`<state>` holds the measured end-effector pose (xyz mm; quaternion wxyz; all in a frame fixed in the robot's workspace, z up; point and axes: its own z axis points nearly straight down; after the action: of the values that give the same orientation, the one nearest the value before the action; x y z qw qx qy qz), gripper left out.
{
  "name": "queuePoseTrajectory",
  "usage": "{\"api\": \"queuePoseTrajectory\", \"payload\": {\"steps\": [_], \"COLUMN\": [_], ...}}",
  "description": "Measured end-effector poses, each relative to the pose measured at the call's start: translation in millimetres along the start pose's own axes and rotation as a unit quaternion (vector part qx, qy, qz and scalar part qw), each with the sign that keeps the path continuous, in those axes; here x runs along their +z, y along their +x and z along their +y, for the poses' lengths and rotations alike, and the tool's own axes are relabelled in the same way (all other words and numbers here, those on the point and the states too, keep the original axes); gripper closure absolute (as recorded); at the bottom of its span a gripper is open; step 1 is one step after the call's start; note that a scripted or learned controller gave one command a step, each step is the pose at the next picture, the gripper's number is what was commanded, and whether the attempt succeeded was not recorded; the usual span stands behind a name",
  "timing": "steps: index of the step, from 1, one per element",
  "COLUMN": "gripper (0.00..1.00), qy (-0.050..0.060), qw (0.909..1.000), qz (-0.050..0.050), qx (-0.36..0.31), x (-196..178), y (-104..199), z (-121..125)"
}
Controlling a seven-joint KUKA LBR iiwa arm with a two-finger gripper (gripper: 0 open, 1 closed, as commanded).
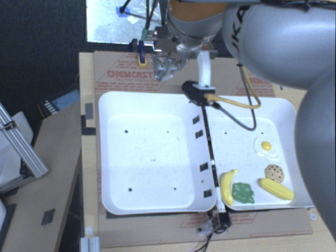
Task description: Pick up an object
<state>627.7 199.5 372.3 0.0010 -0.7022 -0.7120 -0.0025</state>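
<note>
Several toy foods lie in the front right corner of the right bin (236,133): a fried egg (266,147), a cookie (274,172), a corn cob (276,189), a banana (227,187) and a green leaf (243,192). The banana and the leaf touch. My gripper (165,68) hangs at the back, above the cardboard just beyond the left bin's (142,156) far rim. It is far from all the foods, and nothing shows in its grasp. The arm's grey body covers the upper right.
A black and yellow cable (233,105) loops over the right bin's back part from a black connector (197,93). A blue and yellow clamp (140,50) sits left of the gripper. An aluminium rail (21,146) lies off the bench at left.
</note>
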Motion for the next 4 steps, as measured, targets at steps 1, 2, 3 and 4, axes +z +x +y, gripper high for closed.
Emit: {"api": "queuePoseTrajectory", "payload": {"steps": [1,2,3,4], "gripper": [1.0,1.0,1.0,1.0], "qy": [0.002,-0.002,0.008,0.005], "qw": [1.0,1.0,0.9999,0.9999], "qz": [-0.002,0.0,-0.005,-0.005], "qx": [0.003,0.003,0.007,0.007], "x": [35.7,-32.3,123.6,287.4], "y": [36.5,38.0,34.9,32.8], "z": [-40.9,-120.7,-120.0,-90.6]}}
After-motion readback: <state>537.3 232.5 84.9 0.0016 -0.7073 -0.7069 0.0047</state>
